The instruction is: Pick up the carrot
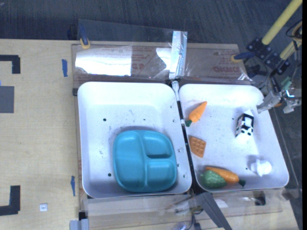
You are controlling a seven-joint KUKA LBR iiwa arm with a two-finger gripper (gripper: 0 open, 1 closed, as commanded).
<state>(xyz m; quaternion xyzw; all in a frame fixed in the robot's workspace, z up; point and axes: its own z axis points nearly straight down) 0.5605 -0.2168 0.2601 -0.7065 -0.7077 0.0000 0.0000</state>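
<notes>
An orange carrot (197,112) with a small green stem end lies tilted in the right bin (225,94), near the far left corner and close to the divider. A second orange carrot (224,174) lies along the bin's front wall, touching a bumpy green vegetable (212,179) on its left.
The right bin also holds an orange waffle piece (197,146), a black-and-white cow toy (244,125) and a small white object (261,167). A blue divided plate (144,161) lies in the left bin (96,109). Clamps and cables (271,61) crowd the right bin's far right corner.
</notes>
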